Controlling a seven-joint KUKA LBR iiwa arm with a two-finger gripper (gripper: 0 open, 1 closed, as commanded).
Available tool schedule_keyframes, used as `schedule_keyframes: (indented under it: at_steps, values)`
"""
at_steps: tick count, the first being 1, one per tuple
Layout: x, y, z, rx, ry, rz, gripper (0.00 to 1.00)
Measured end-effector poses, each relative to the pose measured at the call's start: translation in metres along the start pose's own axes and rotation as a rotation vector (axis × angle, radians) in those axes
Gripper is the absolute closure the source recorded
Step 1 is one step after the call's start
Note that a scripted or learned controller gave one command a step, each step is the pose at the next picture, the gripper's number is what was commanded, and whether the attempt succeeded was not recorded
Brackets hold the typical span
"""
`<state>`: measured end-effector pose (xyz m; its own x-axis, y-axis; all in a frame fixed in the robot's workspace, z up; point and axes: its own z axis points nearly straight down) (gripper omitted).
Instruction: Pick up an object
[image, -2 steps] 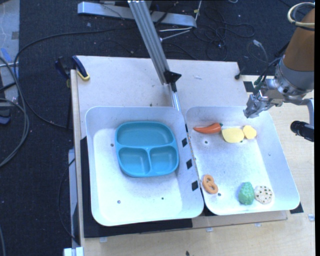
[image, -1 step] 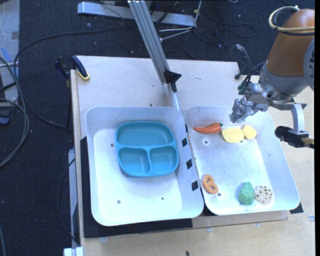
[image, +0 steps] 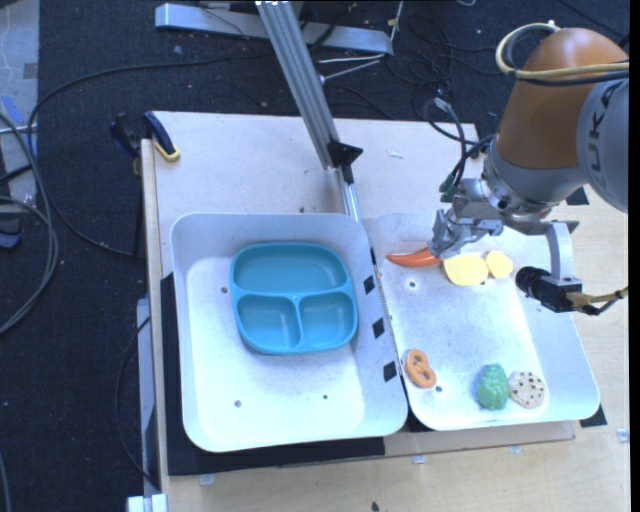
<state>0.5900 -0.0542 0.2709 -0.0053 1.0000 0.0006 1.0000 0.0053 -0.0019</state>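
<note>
Now at reach-and-descend step. My gripper (image: 447, 238) low over far end of right bin (image: 560, 345), just above orange carrot-shaped piece (image: 414, 258), yellow pieces (image: 466, 269) just beside. Cannot tell gripper state; nothing seen held. Other candidates near front edge: pretzel (image: 419, 368), green lump (image: 491, 386), speckled cookie (image: 526, 388). Left bin (image: 200, 400) carries blue divided plate (image: 295, 296). Next, by my reckoning: settle on carrot piece, close, lift straight; crowding by yellow pieces may spoil grasp.

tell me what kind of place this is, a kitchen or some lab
Most likely a robotics lab, not a kitchen. A robot arm reaches over two white bins on a bench, the food in them looks like toys, such as the pretzel, and loose cables trail over the dark floor.
</note>
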Motion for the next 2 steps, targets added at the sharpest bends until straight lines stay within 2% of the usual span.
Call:
schedule_keyframes:
  at_steps: [1, 2]
  values:
    - [0.049, -0.009, 0.007, 0.0, -0.001, 0.001, 1.0]
    - [0.092, -0.032, 0.027, 0.0, -0.001, 0.003, 1.0]
